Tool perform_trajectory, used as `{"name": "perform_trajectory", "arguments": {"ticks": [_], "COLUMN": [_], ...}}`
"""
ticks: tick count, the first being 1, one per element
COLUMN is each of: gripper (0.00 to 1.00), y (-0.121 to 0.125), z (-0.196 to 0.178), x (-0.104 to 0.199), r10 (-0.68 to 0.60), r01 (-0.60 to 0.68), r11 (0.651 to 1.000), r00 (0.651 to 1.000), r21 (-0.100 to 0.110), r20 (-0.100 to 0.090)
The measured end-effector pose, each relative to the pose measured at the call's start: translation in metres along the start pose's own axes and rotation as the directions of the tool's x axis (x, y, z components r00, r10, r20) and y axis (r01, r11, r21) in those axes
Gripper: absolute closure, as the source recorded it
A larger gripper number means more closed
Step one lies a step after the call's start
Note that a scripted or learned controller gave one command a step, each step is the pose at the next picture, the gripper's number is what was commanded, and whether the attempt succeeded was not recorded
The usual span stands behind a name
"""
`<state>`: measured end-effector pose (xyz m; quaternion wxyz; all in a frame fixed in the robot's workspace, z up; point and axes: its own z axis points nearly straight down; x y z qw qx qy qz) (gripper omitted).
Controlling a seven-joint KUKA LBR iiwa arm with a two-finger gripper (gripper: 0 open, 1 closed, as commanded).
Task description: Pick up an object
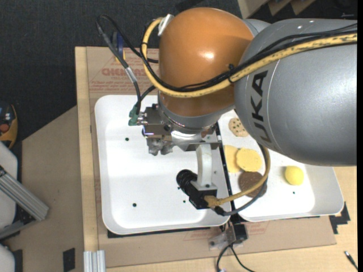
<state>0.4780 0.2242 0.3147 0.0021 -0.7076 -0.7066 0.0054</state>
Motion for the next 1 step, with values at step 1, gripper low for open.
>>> {"name": "perform_trajectory", "arguments": {"ticks": [1], "gripper": [1.0], "y": [0.0008], "z": [-0.1447], "x": [-0.0002], "r10": [-0.003], "r01": [0.003], "r11": [1.0], "r00": [1.0], "r21": [-0.027], "r20": [-0.013]}}
